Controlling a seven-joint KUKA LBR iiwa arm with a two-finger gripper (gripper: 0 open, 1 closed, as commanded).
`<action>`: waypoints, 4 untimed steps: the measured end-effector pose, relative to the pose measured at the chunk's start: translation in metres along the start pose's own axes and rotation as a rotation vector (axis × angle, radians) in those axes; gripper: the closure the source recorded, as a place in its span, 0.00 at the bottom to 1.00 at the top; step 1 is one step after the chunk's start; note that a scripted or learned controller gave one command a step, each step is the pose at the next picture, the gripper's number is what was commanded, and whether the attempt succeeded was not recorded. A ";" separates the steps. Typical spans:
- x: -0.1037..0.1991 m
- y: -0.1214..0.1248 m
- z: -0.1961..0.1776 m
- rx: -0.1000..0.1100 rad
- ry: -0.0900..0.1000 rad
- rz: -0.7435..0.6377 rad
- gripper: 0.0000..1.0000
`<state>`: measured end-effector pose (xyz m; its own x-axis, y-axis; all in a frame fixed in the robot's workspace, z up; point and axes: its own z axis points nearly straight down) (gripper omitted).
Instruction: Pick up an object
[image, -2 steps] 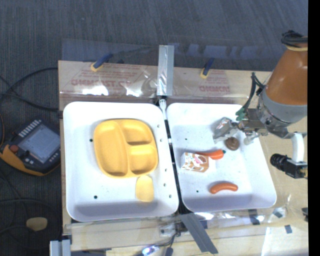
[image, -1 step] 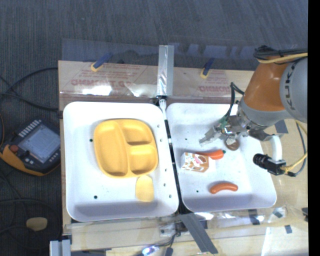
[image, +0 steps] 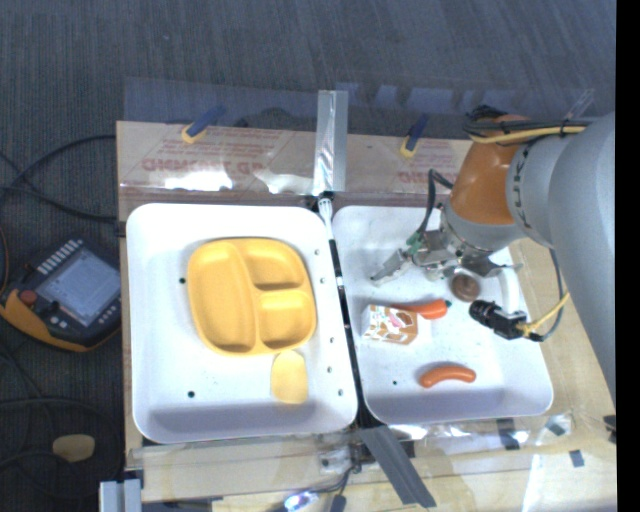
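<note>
Orange carrot (image: 432, 309) and sausage (image: 447, 376) lie in the right bin (image: 530, 395). Gripper (image: 392, 266) hovers above, fingers parted, holding nothing (approach step); next, descend over one object and close.

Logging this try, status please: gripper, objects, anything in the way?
Gripper low in right bin, holding nothing seen. Carrot, packet, sausage lie loose nearby. Path clear.

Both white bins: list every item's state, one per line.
Yellow divided plastic tray: flat in left bin.
Pale yellow rounded block: lying below the tray.
Orange sausage-shaped toy: lying in right bin.
Printed snack packet: flat, untouched.
Small orange carrot-like piece: lying beside the packet.
Gripper: low over right bin.
</note>
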<state>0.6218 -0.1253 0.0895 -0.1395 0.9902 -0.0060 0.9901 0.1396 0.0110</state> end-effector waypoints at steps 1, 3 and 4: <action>-0.026 -0.141 -0.002 0.004 0.000 0.070 0.00; 0.014 -0.087 -0.001 0.001 0.000 0.067 0.00; 0.014 -0.086 -0.011 -0.002 0.002 0.068 1.00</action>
<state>0.5348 -0.1236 0.0995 -0.0723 0.9974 -0.0033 0.9973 0.0723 0.0130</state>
